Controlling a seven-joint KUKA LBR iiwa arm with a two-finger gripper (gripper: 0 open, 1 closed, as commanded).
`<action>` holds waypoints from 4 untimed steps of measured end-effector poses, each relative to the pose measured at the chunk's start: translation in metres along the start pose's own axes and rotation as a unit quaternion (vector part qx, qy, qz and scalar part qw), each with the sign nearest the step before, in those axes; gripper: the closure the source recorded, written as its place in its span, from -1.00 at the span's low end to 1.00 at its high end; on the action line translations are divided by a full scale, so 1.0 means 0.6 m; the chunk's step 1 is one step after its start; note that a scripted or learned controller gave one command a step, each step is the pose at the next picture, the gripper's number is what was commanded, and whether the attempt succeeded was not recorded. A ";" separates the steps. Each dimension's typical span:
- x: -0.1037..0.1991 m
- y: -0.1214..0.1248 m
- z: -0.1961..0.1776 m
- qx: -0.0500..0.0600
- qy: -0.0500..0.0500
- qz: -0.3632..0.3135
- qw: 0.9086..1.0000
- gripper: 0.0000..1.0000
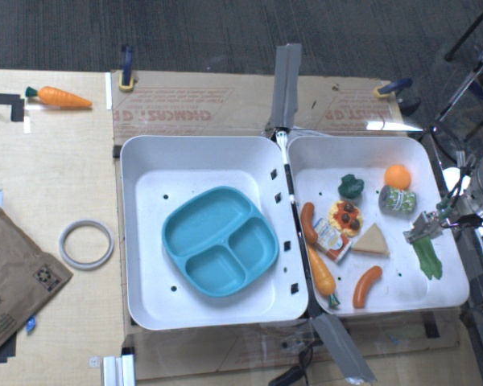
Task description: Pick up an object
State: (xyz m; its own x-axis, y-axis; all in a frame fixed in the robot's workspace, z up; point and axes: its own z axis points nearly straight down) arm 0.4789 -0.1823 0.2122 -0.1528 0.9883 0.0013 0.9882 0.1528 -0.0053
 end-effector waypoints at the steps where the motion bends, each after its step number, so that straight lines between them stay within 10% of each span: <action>1: 0.078 0.097 0.144 0.001 0.001 -0.188 0.982 1.00; 2: 0.077 0.097 0.135 0.003 0.002 -0.186 0.982 1.00; 4: 0.142 0.326 0.040 0.000 -0.002 0.041 0.999 1.00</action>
